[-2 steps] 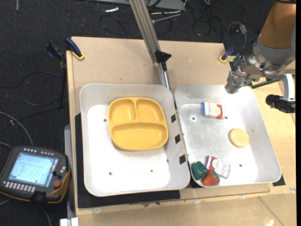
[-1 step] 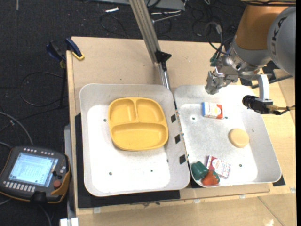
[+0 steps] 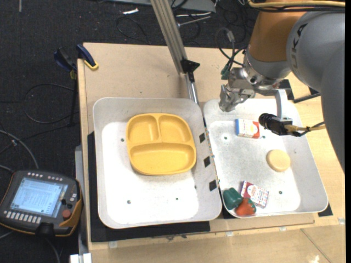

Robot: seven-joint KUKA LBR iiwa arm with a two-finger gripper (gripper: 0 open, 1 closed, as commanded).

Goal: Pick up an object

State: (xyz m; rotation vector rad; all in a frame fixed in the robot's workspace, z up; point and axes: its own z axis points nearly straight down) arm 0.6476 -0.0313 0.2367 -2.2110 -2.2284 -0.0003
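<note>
the yellow divided tray [image 3: 161, 144] lay well to the gripper's lower left in the left bin [image 3: 109, 201], three compartments facing up. in the right bin [image 3: 307, 196], a pale round piece [image 3: 278, 160] sat below and right of the gripper, a small white and red carton [image 3: 247, 128] just below it, and a printed packet [image 3: 256, 194] with red and green toys [image 3: 239, 200] lay far below, partly overlapping, shapes hard to read. the arm [image 3: 285, 32], cut off at the frame's right, reached down over the bin's top edge. whether the gripper [image 3: 230, 100] was wide or narrow could not be told.
</note>
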